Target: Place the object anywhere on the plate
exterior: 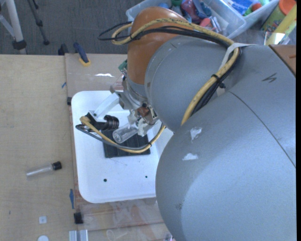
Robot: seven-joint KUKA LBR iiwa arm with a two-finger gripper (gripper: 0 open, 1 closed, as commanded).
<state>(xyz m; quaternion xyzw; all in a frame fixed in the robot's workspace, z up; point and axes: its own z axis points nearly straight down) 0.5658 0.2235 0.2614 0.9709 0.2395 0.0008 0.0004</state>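
A dark, flat square plate (121, 148) lies in the middle of the white bin (89, 183). My gripper (129, 131) hangs low over the plate's far edge, reaching in from the right under the orange wrist band. A short clear tube-like piece (121, 135) shows at the gripper's tip, just above the plate; I cannot tell whether it is held or part of the gripper. The arm's grey body hides the right part of the bin and the plate's right edge.
A clear tube with a black cap (44, 168) lies on the wooden bench left of the bin. Two small dark specks (105, 179) dot the bin floor. Blue and black clips sit along the bin's left side. Plastic boxes of toys (211, 14) stand at the back.
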